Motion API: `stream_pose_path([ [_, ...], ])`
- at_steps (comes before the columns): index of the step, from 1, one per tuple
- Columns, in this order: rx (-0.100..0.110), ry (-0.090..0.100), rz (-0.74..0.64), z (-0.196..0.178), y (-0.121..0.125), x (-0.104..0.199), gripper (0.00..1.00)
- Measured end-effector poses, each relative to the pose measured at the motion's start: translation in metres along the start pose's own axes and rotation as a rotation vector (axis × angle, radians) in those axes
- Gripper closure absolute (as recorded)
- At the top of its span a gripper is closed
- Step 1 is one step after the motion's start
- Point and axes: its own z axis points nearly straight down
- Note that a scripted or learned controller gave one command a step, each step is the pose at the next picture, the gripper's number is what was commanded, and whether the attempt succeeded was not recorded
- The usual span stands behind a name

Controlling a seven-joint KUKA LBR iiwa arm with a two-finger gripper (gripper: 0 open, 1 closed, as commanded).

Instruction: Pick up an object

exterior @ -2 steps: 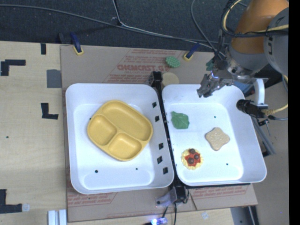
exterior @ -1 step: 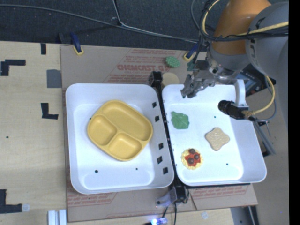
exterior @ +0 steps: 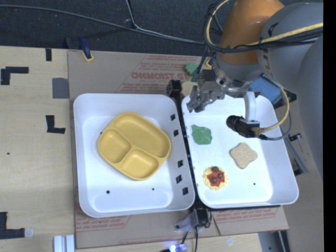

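In the right bin [exterior: 262, 193] lie a green leafy piece [exterior: 201, 135], a tan slice of toast [exterior: 243, 155] and a small round pizza piece [exterior: 214, 177] with red topping. My gripper [exterior: 198, 103] hangs over the bin's far left corner, just above and behind the green piece. Nothing shows between its fingers. The arm's orange band and grey wrist rise behind it at the upper right.
The left bin [exterior: 86, 140] holds a yellow divided plate [exterior: 134, 145]. A black cable clip [exterior: 242, 125] on the arm's hose hangs over the right bin's middle. A small green object [exterior: 191, 67] lies on the cardboard behind the bins. Black clips line the seam between the bins.
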Motion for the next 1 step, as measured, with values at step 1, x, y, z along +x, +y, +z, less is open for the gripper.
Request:
stream_pose_path([
  [1, 0.002, 0.000, -0.001, 0.0136, -0.0199, 0.0579, 1.00],
])
